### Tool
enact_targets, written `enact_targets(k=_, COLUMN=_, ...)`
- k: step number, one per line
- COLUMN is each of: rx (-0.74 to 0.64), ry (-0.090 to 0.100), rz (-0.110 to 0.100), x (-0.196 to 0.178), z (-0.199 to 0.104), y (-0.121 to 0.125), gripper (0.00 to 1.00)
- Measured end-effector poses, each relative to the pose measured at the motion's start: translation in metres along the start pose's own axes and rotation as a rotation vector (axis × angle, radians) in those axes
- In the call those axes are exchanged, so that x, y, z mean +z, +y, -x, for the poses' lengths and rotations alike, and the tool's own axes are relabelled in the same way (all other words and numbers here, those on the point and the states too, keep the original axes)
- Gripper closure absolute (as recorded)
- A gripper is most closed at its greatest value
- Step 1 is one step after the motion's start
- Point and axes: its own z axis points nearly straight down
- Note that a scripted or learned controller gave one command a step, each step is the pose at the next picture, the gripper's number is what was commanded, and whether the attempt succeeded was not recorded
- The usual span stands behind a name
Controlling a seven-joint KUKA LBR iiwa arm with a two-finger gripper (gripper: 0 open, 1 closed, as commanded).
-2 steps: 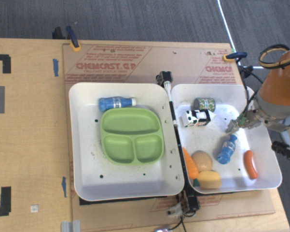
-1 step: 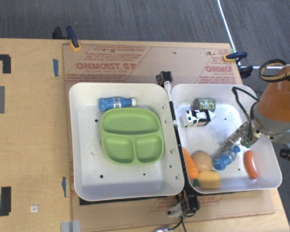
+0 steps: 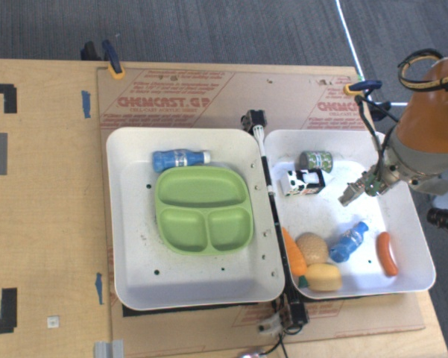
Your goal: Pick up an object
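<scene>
My gripper (image 3: 361, 189) hangs over the right bin (image 3: 411, 209), in its upper right part, on the grey and orange arm that comes in from the right. Under and around it lie several objects. A green can (image 3: 315, 160) and a black-and-white toy cow (image 3: 304, 182) are to its left. A small blue bottle (image 3: 349, 242) lies below it, and a red sausage (image 3: 387, 253) sits at the lower right. A brown potato (image 3: 311, 247), an orange carrot (image 3: 294, 252) and a yellow fruit (image 3: 323, 277) cluster at the bin's lower left. Nothing shows in the gripper.
The left bin (image 3: 127, 200) holds a green divided plate (image 3: 203, 209) and a blue bottle (image 3: 180, 159) lying on its side behind it. A ridge with a black clamp (image 3: 253, 119) separates the bins. Cables (image 3: 373, 118) trail by the arm.
</scene>
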Motion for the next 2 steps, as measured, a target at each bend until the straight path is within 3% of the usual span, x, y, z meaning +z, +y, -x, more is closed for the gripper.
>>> enact_targets(k=1, rx=0.065, ry=0.000, rz=0.000, x=-0.0170, z=-0.0259, y=0.0142, gripper=1.00)
enact_targets(k=2, rx=0.066, ry=0.000, rz=0.000, x=-0.0169, z=-0.0257, y=0.0140, gripper=0.00)
